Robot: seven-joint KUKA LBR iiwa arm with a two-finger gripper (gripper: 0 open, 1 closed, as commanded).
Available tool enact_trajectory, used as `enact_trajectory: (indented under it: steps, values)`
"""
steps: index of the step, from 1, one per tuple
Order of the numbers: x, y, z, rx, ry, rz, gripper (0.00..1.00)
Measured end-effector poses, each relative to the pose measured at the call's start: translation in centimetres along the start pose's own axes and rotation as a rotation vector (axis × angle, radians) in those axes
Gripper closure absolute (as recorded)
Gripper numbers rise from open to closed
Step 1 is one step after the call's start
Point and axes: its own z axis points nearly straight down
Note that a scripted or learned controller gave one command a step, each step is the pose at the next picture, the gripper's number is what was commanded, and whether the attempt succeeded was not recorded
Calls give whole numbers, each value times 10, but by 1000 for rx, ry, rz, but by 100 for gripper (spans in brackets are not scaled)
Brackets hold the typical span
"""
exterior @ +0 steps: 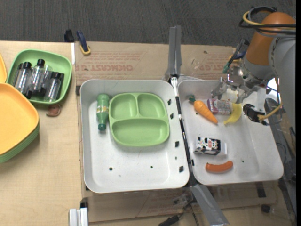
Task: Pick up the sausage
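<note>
Bench (42, 182): flat tan surface, cardboard sheet under the two bins. At its left edge, a stack of orange plates (14, 121) and a small green tray (40, 76) of dark-capped bottles, set well clear of the work area, apparently as spare stock.

Left bin (94, 173): shallow, white, smooth plastic with rounded corners. It carries a green three-compartment plate (139, 119) at centre and a green bottle (102, 111) lying just beside the plate's left rim.

Right bin (254, 159): same make. The arm (270, 41), grey with an orange band, reaches over its far right corner. The gripper (230, 89) hangs low above a clutter there: a carrot (205, 111), a clear wrapped packet (219, 106) and a yellow banana (233, 114), all touching or overlapping. Jaw state: cannot be determined; the view is too cluttered.

Small black-and-white carton (210, 146): boxy, near the bin's left wall.

Sausage (219, 166): smooth, reddish-orange, slightly curved cylinder, lying alone by the near edge, well apart from the gripper. Judgement: not yet approached; its isolation favours a clean grasp.
</note>
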Motion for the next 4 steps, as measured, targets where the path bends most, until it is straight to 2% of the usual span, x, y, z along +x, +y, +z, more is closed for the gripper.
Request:
enact_trajectory:
  steps: [1,2,3,4]
  values:
    - [-51,4,23,-24,-2,-172,100]
    - [-56,-45,15,-3,1,-379,100]
    - [-76,-34,21,-25,2,-477,100]
    - [-91,-76,22,-31,-8,-656,100]
